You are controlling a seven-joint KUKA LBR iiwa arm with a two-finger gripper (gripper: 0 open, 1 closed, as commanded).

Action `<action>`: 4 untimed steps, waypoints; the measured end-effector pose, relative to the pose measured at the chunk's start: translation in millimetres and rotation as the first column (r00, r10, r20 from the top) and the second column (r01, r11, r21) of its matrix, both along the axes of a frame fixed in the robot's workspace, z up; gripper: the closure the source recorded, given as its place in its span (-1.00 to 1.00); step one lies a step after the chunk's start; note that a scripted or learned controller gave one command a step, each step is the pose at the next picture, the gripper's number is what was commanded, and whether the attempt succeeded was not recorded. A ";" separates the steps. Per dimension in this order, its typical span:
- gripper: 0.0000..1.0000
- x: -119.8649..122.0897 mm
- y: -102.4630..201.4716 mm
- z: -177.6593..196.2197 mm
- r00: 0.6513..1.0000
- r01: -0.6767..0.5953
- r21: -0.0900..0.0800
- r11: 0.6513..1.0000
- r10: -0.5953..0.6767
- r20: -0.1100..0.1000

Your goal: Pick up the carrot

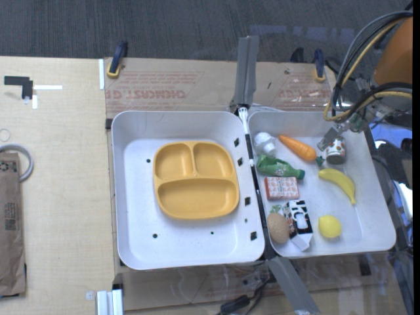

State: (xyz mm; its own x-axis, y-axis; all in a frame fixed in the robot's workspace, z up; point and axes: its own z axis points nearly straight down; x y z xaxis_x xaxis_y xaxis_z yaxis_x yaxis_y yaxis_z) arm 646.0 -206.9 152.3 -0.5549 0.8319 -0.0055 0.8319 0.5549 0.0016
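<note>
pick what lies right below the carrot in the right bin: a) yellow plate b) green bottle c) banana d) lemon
b: the green bottle lies just below the carrot in the right bin, while the banana and lemon sit lower and further right.

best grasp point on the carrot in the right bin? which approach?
Take the carrot across its thick middle, coming from above. It lies flat, long axis running from upper left to lower right, so the fingers should close across that axis. The gripper is already just right of its lower-right end. The white bottle sits near its upper-left end, so avoid that end. A judgement from one view.
</note>
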 end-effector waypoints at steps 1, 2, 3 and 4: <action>-1.00 8.7 68.0 -47.9 0.999 -0.052 0.002 0.999 0.052 -0.003; 1.00 9.8 67.1 -37.5 0.999 -0.051 -0.001 0.999 0.051 0.001; -1.00 9.7 67.0 -37.7 0.999 -0.051 0.000 0.999 0.051 0.001; -1.00 -1.3 10.8 -59.1 0.987 -0.159 0.000 0.987 0.159 -0.002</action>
State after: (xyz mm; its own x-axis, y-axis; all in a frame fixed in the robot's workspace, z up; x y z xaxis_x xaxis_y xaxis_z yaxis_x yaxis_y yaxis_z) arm 644.7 -196.1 93.2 -0.6798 0.7333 -0.0044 0.7334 0.6799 0.0002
